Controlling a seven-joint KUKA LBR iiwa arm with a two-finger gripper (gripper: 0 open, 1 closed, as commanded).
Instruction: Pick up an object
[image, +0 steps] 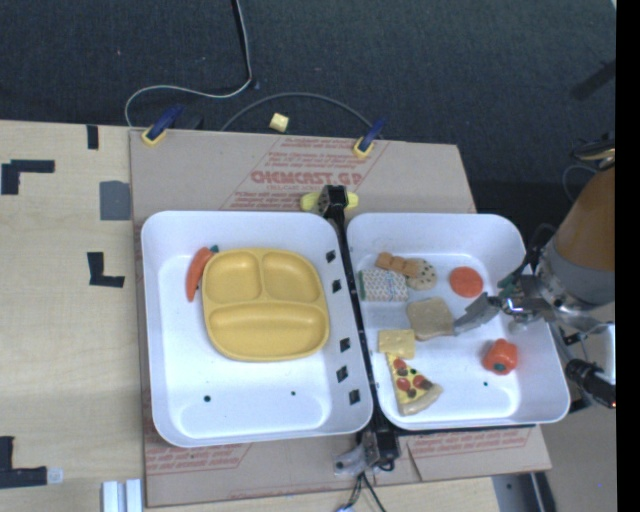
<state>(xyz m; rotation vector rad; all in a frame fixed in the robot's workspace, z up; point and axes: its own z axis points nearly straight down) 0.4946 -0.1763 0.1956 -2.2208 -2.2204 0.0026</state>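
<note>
Across the top, dark carpet (400, 60) crossed by a thin pale cable (240, 60). Below it, a pale wooden bench (60, 300) dotted with black tape marks. On the bench, a brown cardboard sheet (290, 175) pinned at its far edge by two yellow-and-blue clamps (160, 130), with a small yellow cube (279, 122) on the carpet between them. Red print on the cardboard, too blurred to read with any certainty.

On the cardboard, two white bins edge to edge. In the left bin (170, 400), a yellow divided plate (266, 303) with an orange carrot (197, 272) touching its left rim.

Reaching in over the right bin (500, 405) from the right edge, the grey arm (590, 240) with its orange band. Low over the bin's middle, the gripper (468, 318), its tip touching or just beside the right edge of a tan bread slice (430, 318). Open or closed: impossible to tell from this angle. Nothing visibly held.

Around the bread slice:
- Just beside its lower left, a yellow cheese square (397, 343).
- Below that, a pizza slice (412, 385).
- Above, a speckled grey piece (384, 287) and a chip cookie (407, 268).
- Above the gripper, a red-orange disc (465, 281).
- Lower right, near the bin wall, a red pepper (500, 356).
</note>
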